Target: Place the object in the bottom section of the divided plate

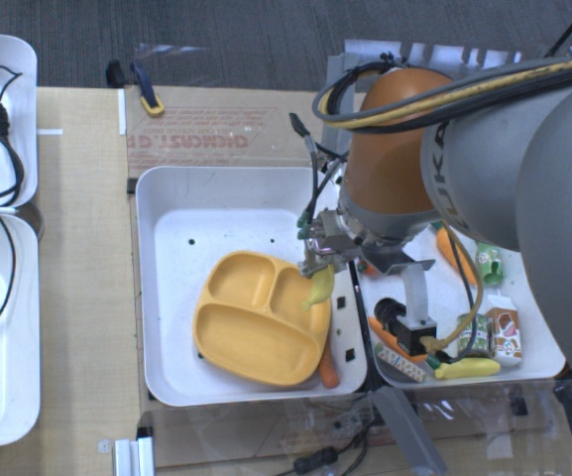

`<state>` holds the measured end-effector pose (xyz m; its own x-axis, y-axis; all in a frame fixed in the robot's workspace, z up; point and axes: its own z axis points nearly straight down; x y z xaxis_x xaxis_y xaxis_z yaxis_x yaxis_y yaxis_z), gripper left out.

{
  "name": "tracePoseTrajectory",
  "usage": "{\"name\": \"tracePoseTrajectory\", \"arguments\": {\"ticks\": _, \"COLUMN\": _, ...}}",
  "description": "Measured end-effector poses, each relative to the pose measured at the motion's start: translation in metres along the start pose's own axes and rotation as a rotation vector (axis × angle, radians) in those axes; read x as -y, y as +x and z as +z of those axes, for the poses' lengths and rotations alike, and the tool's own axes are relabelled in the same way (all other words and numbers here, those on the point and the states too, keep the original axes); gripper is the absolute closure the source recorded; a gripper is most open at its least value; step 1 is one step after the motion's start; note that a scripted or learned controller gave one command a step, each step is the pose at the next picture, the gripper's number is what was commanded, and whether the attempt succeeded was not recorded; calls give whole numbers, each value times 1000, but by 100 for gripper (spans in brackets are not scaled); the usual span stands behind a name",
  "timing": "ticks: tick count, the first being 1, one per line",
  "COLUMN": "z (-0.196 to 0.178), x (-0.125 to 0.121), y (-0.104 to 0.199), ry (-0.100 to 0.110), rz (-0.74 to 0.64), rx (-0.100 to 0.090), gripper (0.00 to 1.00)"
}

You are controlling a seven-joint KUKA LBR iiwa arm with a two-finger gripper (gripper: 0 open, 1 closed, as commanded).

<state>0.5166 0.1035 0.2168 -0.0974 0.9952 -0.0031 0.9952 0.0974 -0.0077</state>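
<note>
A: What are the largest elements shown?
B: The grey arm, with its orange band, reaches in from the right over two white bins. The left bin bears a yellow divided plate; the right bin lies largely under the arm.

A: Where is the gripper, and in what state?
B: The gripper hangs at the plate's upper right rim. A small yellow-green object shows between its fingers, so it appears closed on that object.

A: Where does the object sit relative to the plate?
B: Over the right edge of the upper right section, not in the wide bottom section.

A: What smaller items appear?
B: An orange carrot lies beside the plate's lower right edge; a yellow banana, a carton and a green packet lie in the right bin.
</note>
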Motion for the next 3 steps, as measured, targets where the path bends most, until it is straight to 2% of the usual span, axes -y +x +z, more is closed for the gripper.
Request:
{"name": "tracePoseTrajectory", "arguments": {"ticks": 1, "z": -21, "x": -33, "y": 11, "ry": 0, "rz": -43, "rx": 1, "gripper": 100}}
{"name": "tracePoseTrajectory", "arguments": {"ticks": 2, "z": -8, "x": 8, "y": 24, "ry": 3, "rz": 34, "rx": 1, "gripper": 100}}
{"name": "tracePoseTrajectory", "arguments": {"ticks": 3, "z": -18, "x": -19, "y": 10, "ry": 2, "rz": 179, "rx": 2, "gripper": 100}}
